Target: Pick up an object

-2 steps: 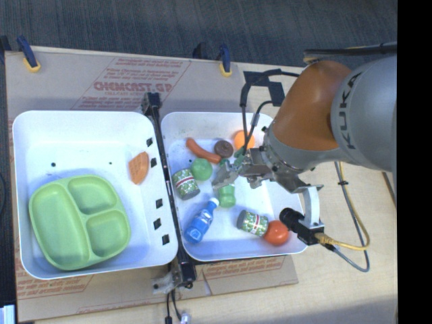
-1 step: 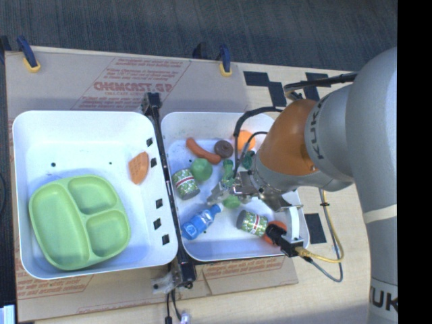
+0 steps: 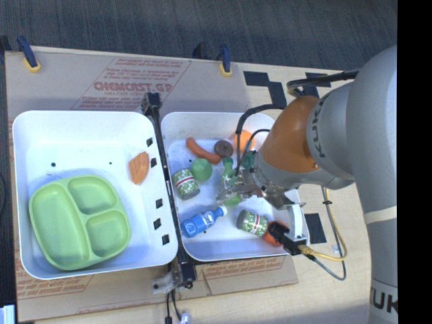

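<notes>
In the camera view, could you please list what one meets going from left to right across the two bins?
Green divided plate → orange food piece → blue bottle → brown disc → small can, with the gripper over the right bin.

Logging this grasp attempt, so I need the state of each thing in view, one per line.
Gripper: down in the right bin, fingers hidden.
Blue bottle: lying on its side.
Can: tipped over.
Second can: on its side.
Green divided plate: flat in the left bin.
Orange piece: loose, beside the plate.
</notes>
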